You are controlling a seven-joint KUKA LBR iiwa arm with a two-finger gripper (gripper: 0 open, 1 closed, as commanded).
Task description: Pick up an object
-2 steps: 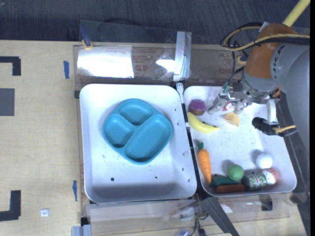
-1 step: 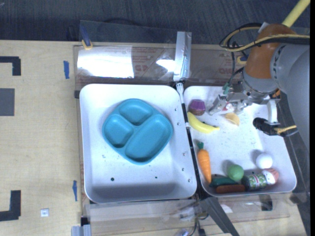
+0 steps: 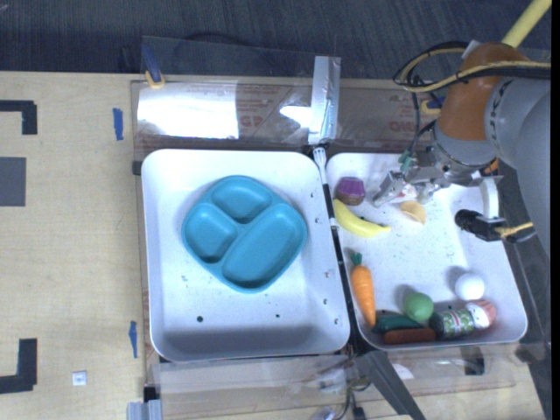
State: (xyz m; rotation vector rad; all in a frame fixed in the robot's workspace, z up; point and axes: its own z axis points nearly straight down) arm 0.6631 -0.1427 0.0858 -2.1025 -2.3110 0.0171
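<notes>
Presumably approach step: tool (image 3: 395, 189), finger state indeterminate, hangs low in the right bin (image 3: 490, 261) beside a pale wedge (image 3: 413, 210), near the banana (image 3: 359, 223). Next: descend squarely, then close.

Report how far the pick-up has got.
Done: the arm has reached into the right bin. In hand: nothing visibly; the pincer sits low between the purple toy and a pale yellow piece, near the banana. Left: grasp and lift.
</notes>
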